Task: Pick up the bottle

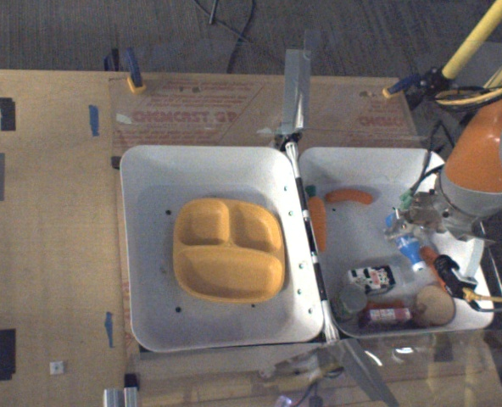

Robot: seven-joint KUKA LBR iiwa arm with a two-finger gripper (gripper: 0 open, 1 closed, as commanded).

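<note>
A small blue bottle [410,250] lies slanted on the floor of the right bin [340,227], towards its right side. My gripper [406,216] hangs low right over the bottle's upper end, and the wrist covers that end. The orange band of the arm rises behind it at the right edge. From here I cannot see whether the bottle sits between the gripper's tips or just under them.
The right bin also holds two orange carrot-like pieces [348,197] at the back left, a black-and-white item [372,276], a red packet [387,315] and a brown rounded lump [435,305] at the front. An orange divided plate [229,250] lies in the left bin [141,227].
</note>
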